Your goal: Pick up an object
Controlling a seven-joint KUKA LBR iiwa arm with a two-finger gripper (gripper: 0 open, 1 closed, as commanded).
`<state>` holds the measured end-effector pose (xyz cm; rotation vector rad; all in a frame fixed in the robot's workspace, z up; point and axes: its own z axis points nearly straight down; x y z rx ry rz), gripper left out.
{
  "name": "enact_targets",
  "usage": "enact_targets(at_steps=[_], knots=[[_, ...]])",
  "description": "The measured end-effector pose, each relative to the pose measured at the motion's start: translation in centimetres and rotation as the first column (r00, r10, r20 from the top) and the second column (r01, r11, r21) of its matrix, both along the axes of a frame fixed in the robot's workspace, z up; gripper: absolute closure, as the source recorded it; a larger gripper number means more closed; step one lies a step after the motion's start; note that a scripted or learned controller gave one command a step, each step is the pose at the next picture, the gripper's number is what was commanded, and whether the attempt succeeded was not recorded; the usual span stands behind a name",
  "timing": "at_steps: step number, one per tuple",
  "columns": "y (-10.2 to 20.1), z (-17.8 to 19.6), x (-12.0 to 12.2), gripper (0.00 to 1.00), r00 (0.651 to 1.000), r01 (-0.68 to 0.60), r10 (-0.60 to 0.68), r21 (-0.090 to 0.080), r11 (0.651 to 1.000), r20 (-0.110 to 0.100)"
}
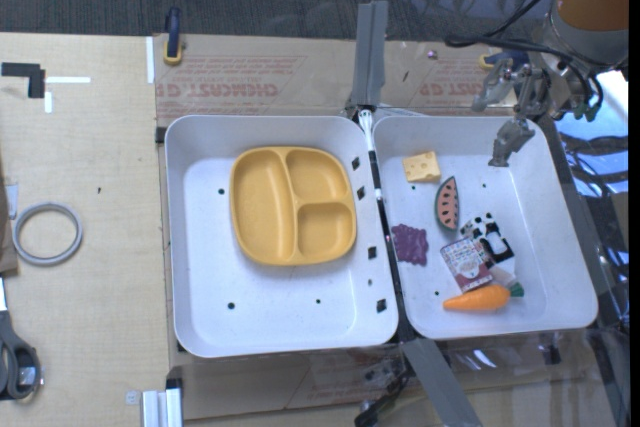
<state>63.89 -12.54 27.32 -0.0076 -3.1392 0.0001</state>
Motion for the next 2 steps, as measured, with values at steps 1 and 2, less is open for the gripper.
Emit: enact_targets(at_steps=[1,2], knots=[[2.7,-15.5,-2.9,0.0,0.988,0.156,-0.156,0.0,0.988,-0.001],[-3.8,-16.9,-5.5,0.0,0.873,0.487,-0.487,-0.002,0.873,-0.002]])
